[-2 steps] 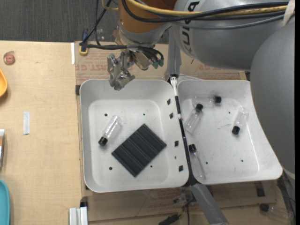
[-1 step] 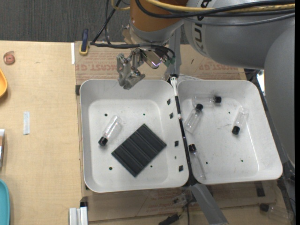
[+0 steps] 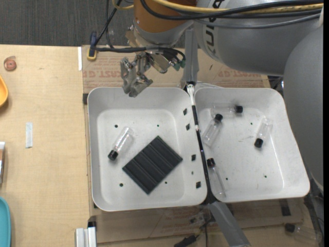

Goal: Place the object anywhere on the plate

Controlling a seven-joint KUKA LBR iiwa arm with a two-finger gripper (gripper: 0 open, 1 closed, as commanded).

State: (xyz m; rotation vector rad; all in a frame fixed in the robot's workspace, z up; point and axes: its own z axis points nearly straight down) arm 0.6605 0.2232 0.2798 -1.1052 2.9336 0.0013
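- My gripper hangs over the far rim of the left bin. I cannot tell from here how it is set, and I see nothing in it.
- In the left bin a dark ribbed plate lies flat, turned at an angle.
- A clear vial with a black cap lies on the bin floor just left of the plate, not on it.
- The right bin holds several more clear vials with black caps, scattered apart.
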